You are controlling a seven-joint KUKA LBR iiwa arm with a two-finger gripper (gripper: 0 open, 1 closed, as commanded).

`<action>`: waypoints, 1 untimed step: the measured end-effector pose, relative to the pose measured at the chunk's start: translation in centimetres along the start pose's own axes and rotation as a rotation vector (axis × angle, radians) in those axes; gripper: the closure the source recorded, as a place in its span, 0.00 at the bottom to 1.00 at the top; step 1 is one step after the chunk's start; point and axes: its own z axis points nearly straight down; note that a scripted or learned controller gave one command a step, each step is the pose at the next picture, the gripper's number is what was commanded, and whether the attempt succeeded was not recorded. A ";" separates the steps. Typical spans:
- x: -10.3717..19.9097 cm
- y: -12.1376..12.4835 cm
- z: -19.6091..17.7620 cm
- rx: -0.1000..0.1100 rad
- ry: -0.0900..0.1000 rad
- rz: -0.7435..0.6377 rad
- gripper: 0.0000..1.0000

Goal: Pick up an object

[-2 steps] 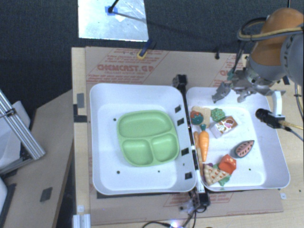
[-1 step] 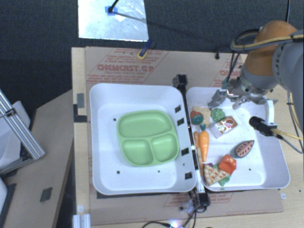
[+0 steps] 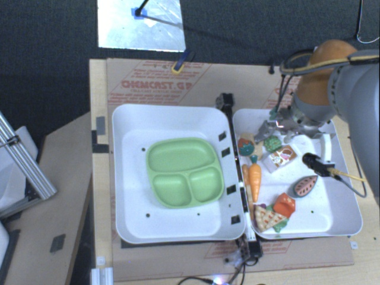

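Camera view: gripper (image 3: 274,125) sits low over the far-left part of the right bin (image 3: 341,215), right by a small green toy (image 3: 272,143) that looks like the likely target; can't tell if anything is between the fingers, and jaw state isn't readable at this angle. Judging by that, the step in hand is the descent/grasp attempt, not the lift. Next move calls for closing squarely on one item without catching neighbours, then a straight lift clear of the bin wall. Neighbours are tight: a round orange-and-white piece (image 3: 246,145) just left of the green toy, a white printed box (image 3: 280,157) just near of it, a carrot (image 3: 254,180) along the bin's left wall, a brown oval piece (image 3: 305,186), an orange-red piece (image 3: 284,204) and a pizza slice (image 3: 268,219) at the near side. Left bin (image 3: 127,218) holds a green divided tray (image 3: 183,171), nothing visible in its compartments.
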 end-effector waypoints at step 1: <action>0.0 0.2 1.5 -0.006 -0.001 0.000 0.00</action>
